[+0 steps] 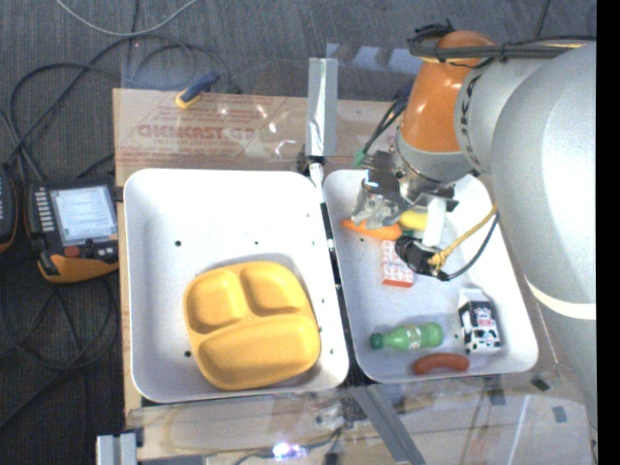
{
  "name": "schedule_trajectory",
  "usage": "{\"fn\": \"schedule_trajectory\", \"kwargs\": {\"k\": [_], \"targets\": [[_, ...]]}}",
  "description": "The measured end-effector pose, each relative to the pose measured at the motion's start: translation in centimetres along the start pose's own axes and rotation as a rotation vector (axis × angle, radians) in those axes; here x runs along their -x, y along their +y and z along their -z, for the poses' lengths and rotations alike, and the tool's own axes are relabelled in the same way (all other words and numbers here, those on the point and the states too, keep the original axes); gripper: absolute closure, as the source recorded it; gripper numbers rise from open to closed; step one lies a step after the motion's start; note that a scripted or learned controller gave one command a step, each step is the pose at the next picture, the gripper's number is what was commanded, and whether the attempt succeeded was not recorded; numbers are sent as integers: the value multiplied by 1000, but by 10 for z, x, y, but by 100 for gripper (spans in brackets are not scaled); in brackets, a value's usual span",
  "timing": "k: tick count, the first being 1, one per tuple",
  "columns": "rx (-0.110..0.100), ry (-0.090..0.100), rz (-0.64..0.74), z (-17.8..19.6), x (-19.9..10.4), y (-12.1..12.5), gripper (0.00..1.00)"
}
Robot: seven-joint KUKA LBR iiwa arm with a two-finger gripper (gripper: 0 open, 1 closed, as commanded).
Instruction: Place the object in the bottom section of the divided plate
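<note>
Your gripper [380,209] hovers low over the carrot [373,229] in the right bin [513,352], its grip impossible to tell, so center before lifting toward the yellow divided plate [254,325] left.

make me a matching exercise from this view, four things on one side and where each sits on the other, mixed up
Things:
1. yellow divided plate
2. green bottle
3. red sausage
4. gripper

Places:
A. lying at the near edge of the right bin, just below the bottle
B. in the left bin, toward its near side
C. low over the far end of the right bin, by an orange piece
D. lying on its side in the right bin, left of the black and white carton

Pairs: 1-B, 2-D, 3-A, 4-C
</note>
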State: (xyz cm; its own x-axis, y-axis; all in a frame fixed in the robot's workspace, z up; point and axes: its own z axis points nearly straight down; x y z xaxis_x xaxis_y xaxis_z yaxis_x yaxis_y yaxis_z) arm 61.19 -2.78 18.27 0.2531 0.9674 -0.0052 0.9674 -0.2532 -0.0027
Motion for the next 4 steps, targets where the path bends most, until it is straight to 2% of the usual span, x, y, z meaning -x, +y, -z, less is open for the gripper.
{"fn": "schedule_trajectory", "kwargs": {"k": [1, 2, 3, 4], "targets": [[-3, 3, -120, 0, -72, -82, 100], [-2, 1, -151, 24, -168, -122, 100], [12, 10, -77, -83, -216, -180, 100], [18, 32, -312, -85, -215, -181, 100]]}}
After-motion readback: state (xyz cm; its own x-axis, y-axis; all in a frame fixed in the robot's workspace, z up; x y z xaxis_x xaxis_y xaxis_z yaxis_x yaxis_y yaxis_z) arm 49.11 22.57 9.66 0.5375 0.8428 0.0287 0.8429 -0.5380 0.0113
